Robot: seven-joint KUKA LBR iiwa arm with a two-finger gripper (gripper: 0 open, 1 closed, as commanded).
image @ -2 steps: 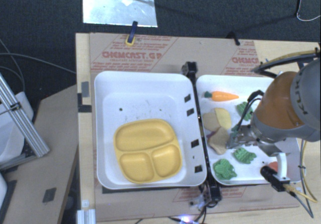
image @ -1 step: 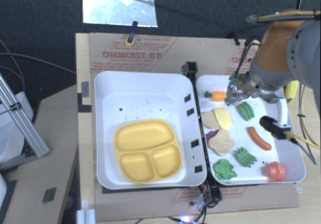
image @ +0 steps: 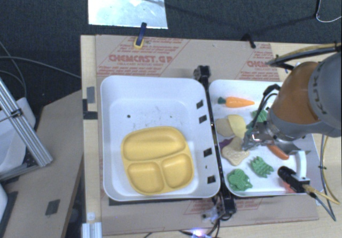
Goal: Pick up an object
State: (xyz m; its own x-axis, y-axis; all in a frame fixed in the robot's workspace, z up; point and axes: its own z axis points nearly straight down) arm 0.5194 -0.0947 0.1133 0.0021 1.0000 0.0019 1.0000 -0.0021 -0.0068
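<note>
- On my feed the gripper (image: 250, 142) is low in the right bin (image: 222, 88), near its middle. The grey arm (image: 299, 101), with its orange band, comes in over that bin's right side.
- I cannot tell from this slanted view how far the gripper is open, or whether it has hold of anything.
- The closest object is a tan slice (image: 234, 155). It lies flat on the bin floor just below and left of the gripper tip, which seems to touch or overlap its upper right edge.
- Just above the slice sits a pale yellow lump (image: 237, 123), with a beige piece (image: 221, 128) touching its left side, against the wall between the bins.
- A carrot (image: 239, 102) lies on its side near the far end of the bin, with the tip pointing right, apart from the lump.
- An orange-red piece (image: 278, 152) pokes out from under the wrist, to the right of the gripper.
- A green leafy piece (image: 261, 167) lies near the bin's front, just right of the slice. A second green piece (image: 239, 180) sits at the front rim, below the slice.
- The left bin (image: 149, 98) holds a yellow divided tray (image: 157, 159), lying flat in its near half, well apart from the gripper.
- Both bins rest on a cardboard sheet (image: 160, 58) with red lettering.
</note>
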